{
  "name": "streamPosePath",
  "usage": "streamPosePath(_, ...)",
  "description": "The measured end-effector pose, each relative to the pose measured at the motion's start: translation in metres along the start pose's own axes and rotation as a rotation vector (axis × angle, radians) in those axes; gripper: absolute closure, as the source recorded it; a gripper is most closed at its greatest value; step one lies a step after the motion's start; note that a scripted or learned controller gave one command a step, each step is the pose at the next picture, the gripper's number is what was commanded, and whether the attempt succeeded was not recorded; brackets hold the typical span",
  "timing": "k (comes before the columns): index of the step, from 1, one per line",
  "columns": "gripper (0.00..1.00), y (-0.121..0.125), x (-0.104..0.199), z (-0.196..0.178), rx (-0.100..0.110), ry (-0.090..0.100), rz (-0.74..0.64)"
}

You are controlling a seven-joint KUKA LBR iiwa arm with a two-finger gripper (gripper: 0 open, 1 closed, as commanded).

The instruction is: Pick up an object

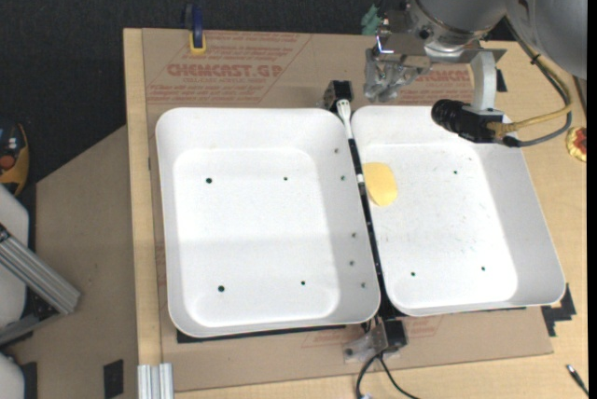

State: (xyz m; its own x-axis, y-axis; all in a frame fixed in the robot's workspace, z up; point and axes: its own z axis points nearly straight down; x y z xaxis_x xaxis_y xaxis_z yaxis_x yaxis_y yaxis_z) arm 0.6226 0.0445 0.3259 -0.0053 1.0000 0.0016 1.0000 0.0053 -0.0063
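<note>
1. The hand [396, 75] hangs above the far edge of the right bin [522, 229], near the corner that this bin shares with the left bin [252, 304]. I cannot tell whether its fingers are spread or pressed together; from above they look like one cluster of metal parts. Nothing is visible between them.

2. The only object to pick is a yellow piece [381, 184]. It lies on the floor of the right bin, close beside the wall next to the left bin, and a little nearer to the far edge than to the near one.

3. In my judgement the step in hand is the approach. The hand should go toward the near edge of the worktop [140, 155] and slightly toward the left bin, and stop above the middle of the piece before it descends.

4. The piece is close to the bin wall (a finger could hit this wall). It seems better to set the fingers along the wall, one on the far side of the piece and one on the near side.

5. The piece is a flat, rounded oval, pale yellow, smooth and without marks. Because it lies so low, the fingers probably need to come almost to the bin floor.
</note>
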Motion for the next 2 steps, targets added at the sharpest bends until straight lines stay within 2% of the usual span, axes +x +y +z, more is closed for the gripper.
streamPosePath(1, 1.00, 0.030, 0.028, 0.044, -0.002, -0.001, 0.003)
streamPosePath(2, 1.00, 0.038, 0.007, -0.019, -0.016, -0.002, 0.007)
